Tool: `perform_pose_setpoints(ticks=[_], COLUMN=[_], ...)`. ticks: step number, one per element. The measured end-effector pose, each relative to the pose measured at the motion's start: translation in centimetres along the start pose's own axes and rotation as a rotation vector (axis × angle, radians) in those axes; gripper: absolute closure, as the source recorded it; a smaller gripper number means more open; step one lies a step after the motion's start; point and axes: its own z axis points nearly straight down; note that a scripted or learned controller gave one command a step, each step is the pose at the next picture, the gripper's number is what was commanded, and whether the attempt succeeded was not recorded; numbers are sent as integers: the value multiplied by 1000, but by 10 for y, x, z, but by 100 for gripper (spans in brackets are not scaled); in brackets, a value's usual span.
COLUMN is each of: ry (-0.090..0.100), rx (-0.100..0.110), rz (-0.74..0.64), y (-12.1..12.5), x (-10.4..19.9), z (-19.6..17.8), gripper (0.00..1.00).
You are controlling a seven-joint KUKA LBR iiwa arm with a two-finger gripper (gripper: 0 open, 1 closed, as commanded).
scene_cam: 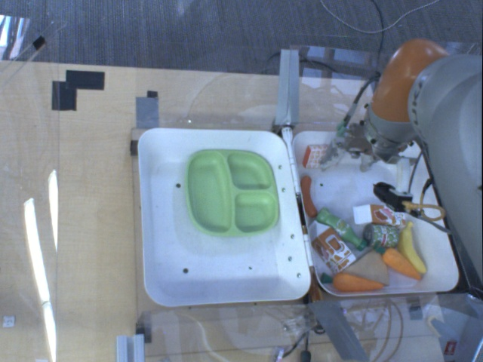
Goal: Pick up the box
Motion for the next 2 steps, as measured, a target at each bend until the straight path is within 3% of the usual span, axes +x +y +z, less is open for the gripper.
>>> perform_pose_setpoints(ticks=[1, 2], ry=[-7, 1], rx=[22, 36], rz=[57, 174], y=[4, 3], x=[6, 3], z=[6, 9], gripper=[0, 0])
